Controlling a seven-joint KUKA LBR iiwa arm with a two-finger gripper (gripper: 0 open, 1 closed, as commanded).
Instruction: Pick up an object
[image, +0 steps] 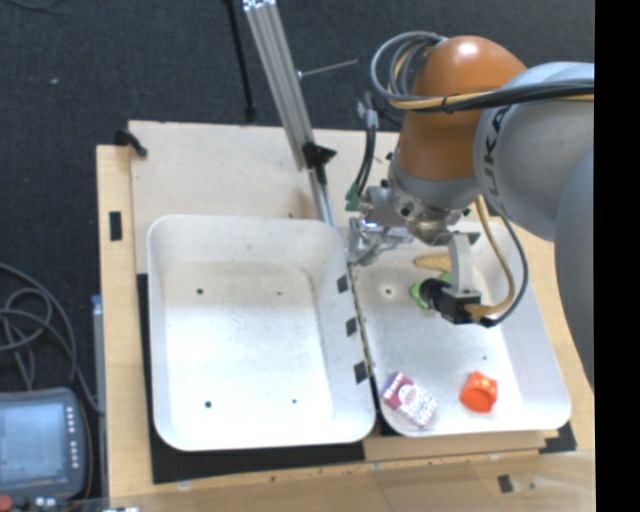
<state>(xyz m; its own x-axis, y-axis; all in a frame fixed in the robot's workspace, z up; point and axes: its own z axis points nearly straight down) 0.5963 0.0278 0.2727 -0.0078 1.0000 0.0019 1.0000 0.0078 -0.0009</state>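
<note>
Even, bright overhead light, soft shadows, mild glare on white bins (250, 330), slightly grainy.

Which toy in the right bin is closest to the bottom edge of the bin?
The pink and white packet. It lies at the bin's bottom edge by the divider; the orange toy sits slightly higher, and the green thing much higher.

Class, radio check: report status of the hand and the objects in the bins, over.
Hand low at right bin's rear left corner. Orange object and pink packet untouched near front edge.

aluminium mast (285, 90) upright | cables (30, 300) left | monitor (38, 445) corner
</note>
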